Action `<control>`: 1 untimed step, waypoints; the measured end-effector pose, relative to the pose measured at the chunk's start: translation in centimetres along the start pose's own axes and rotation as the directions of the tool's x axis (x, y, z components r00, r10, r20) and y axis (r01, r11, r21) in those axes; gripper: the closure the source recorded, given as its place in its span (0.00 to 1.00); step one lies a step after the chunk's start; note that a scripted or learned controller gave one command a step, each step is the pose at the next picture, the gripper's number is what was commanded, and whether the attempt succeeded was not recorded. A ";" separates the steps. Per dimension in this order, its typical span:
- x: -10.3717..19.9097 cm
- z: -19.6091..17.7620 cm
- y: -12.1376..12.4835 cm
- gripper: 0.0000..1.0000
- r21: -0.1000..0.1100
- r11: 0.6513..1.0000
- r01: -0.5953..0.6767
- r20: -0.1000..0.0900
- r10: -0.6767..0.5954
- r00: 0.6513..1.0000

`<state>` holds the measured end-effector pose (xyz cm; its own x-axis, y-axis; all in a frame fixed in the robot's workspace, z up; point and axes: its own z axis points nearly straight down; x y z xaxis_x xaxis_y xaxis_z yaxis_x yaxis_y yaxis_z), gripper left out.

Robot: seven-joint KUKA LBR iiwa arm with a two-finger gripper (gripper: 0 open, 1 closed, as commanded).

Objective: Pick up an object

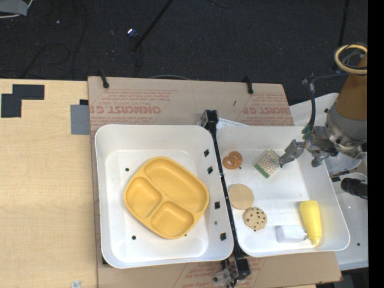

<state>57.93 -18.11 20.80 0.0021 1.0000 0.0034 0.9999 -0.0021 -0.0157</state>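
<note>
The right bin (336, 203) holds several small items: a brown pretzel (233, 159), a speckled packet with a green edge (268, 162), a tan round disc (240, 195), a chocolate-chip cookie (255, 218), a yellow bottle (311, 221) and a small white block (291, 234). My gripper (295, 150) reaches in from the right over the bin's far right part. Its tip sits just right of the speckled packet, close to or touching its upper right corner. Whether the packet is gripped is not visible.
The left bin (111, 161) holds a yellow divided plate (167, 197). A black divider (219, 179) runs between the bins. The grey arm with its orange band (353, 95) stands over the right bin's far right corner. Wooden bench top lies to the left.
</note>
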 end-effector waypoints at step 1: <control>0.0 -0.7 0.3 0.00 -0.013 1.000 0.003 0.002 -0.003 1.000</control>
<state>58.22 -18.09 21.52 -0.0004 1.0000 0.0010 1.0000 0.0004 -0.0031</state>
